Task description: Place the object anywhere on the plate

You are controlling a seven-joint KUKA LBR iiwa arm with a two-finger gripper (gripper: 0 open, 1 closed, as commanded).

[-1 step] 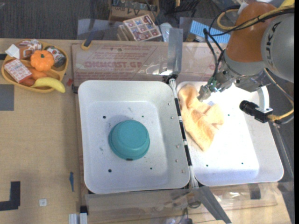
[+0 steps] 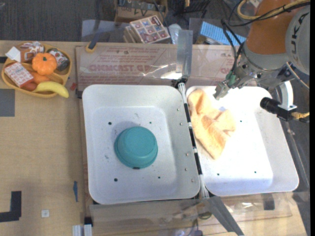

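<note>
one teal plate (image 2: 136, 147) in the left bin (image 2: 93, 107), orange cloth (image 2: 211, 124) in the right, hand (image 2: 220, 93) above it, grip unclear

Wooden bench (image 2: 39, 146), two white bins (image 2: 93, 181), fruit bowl (image 2: 10, 80)

Teal plate (image 2: 136, 147), pale orange cloth (image 2: 212, 124), white bins (image 2: 93, 107), orange-banded grey arm (image 2: 275, 28).
</note>
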